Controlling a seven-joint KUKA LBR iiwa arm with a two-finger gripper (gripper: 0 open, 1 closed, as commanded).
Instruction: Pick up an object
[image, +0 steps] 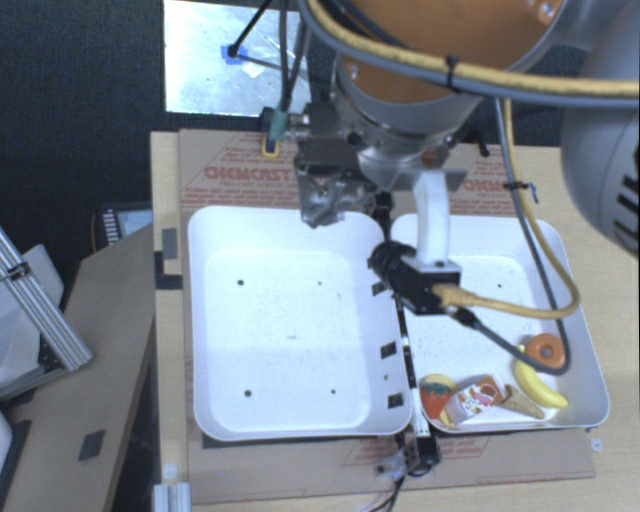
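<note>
My gripper (323, 207) hangs over the far edge of the left bin (230, 400), near the middle of the bench. The objects lie in the near corner of the right bin (590, 385), far from the gripper. They are an orange ring-shaped piece (546, 350), a yellow banana (540, 388), a red and orange round fruit (436, 395), a red and white packet (474, 398) and a small tan cone-shaped piece (522, 404). I see nothing under or in the gripper.
A yellow cable (520, 312) loops low across the right bin just beyond the objects. Both bins rest on a cardboard sheet (230, 172). A metal frame (40, 310) stands off the bench at the left.
</note>
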